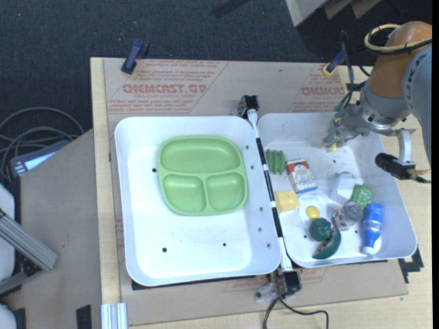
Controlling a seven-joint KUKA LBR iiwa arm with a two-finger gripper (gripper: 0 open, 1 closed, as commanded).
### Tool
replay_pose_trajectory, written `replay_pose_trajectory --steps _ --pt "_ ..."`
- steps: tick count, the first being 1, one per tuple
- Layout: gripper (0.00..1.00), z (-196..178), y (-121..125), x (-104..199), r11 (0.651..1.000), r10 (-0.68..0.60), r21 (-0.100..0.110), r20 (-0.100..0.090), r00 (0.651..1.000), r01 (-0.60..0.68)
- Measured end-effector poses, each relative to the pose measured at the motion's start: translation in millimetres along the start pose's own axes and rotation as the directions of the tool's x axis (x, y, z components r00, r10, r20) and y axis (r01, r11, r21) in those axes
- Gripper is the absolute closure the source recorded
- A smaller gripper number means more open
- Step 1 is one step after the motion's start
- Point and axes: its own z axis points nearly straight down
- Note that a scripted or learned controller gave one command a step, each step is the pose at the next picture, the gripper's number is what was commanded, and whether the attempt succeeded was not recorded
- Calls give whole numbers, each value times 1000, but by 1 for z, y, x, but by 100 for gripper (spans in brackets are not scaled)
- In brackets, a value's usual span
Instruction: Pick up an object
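Over the right bin's (322, 125) far edge, the arm (391, 81) angles down; gripper (334, 139) state cannot be determined.

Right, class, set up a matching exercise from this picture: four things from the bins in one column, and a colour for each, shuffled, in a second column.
Things:
1. divided tray in the left bin
2. bottle at the right bin's near corner
3. small carton
4. block by the divider

Colours:
A. red and white
B. yellow
C. pale green
D. blue with a white cap

Pairs: 1-C, 2-D, 3-A, 4-B
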Motion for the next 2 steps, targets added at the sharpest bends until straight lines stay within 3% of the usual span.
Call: replay_pose_trajectory --steps 1,2 --pt "100 9 -4 75 1000 0 7 -5 1000 0" --pt "100 -91 -41 126 1000 -1 -3 -2 1000 1"
